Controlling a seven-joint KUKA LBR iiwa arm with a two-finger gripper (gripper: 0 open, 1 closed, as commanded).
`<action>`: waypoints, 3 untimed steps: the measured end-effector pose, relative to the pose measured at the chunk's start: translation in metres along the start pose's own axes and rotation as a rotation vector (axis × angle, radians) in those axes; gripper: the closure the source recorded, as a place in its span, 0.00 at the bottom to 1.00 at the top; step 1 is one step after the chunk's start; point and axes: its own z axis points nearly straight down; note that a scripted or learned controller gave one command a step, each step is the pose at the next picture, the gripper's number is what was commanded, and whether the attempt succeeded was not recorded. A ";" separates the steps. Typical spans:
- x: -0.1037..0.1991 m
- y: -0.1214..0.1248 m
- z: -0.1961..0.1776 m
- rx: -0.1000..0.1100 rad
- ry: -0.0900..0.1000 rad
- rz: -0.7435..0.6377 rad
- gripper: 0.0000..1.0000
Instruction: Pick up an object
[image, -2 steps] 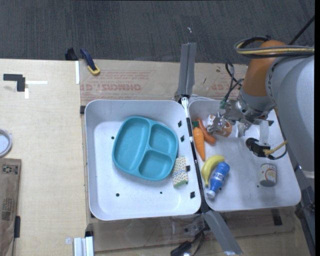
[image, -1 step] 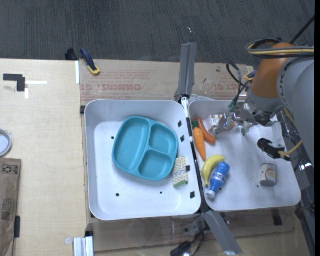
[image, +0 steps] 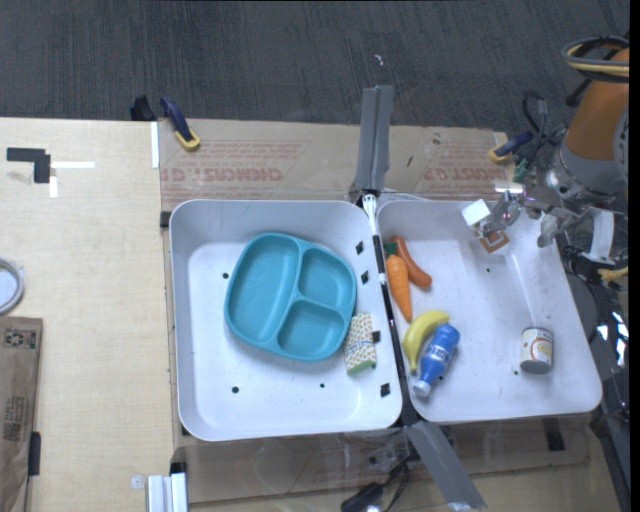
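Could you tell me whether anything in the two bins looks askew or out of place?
Only slightly: the blue bottle lies on its side against the banana, and the sponge leans on the teal plate's edge.

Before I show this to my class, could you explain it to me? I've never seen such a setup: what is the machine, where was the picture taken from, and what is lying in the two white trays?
One camera above the bench looks down at a slant. The machine is a grey robot arm with an orange band, reaching in from the right; its claw hovers over the right bin's far corner, and I cannot tell whether it grips anything. The left bin holds a blue divided plate and a sponge. The right bin holds two carrots, a banana, a blue bottle and a small can.
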 end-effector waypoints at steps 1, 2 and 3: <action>0.008 -0.010 0.068 0.044 0.002 -0.005 0.00; 0.007 -0.009 0.061 0.040 -0.003 -0.006 1.00; 0.030 -0.004 -0.044 -0.009 0.001 0.009 1.00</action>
